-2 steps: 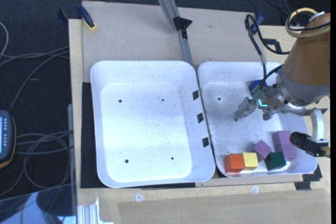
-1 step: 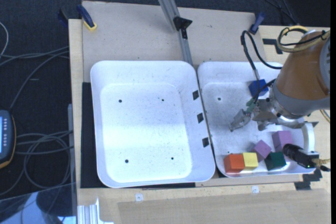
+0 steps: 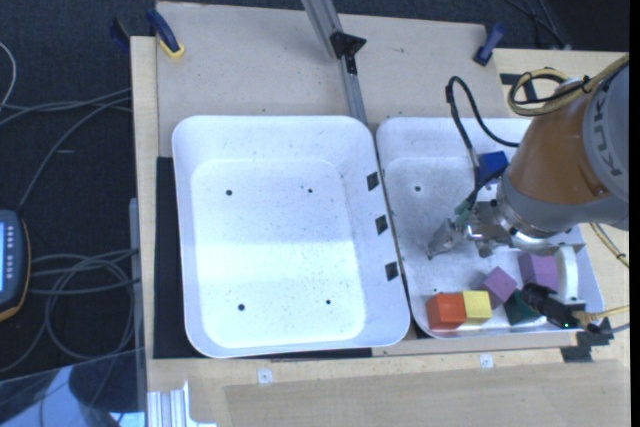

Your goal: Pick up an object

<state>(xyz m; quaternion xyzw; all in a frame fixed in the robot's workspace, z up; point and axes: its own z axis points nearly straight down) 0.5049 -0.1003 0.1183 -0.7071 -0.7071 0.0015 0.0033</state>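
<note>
My gripper (image 3: 447, 237) hangs over the bare middle of the right bin (image 3: 420, 165), under the grey and orange arm that reaches in from the right. Nothing shows in its grasp. Along the bin's front edge lie an orange block (image 3: 447, 310) and a yellow block (image 3: 476, 305), touching each other. A purple block (image 3: 500, 283) sits just behind them, below and right of the gripper. A second purple block (image 3: 543, 270) and a dark green piece (image 3: 522, 313) lie further right. A blue object (image 3: 491, 165) rests near the bin's far side, partly hidden by the arm.
The left bin (image 3: 200, 215) stands beside the right one, with a shared rim (image 3: 385, 225) between them. A metal pole (image 3: 320, 5) slants in from the top. Black cable (image 3: 462, 115) loops off the arm above the right bin. Blue clamps (image 3: 165, 35) hold the bench's back corners.
</note>
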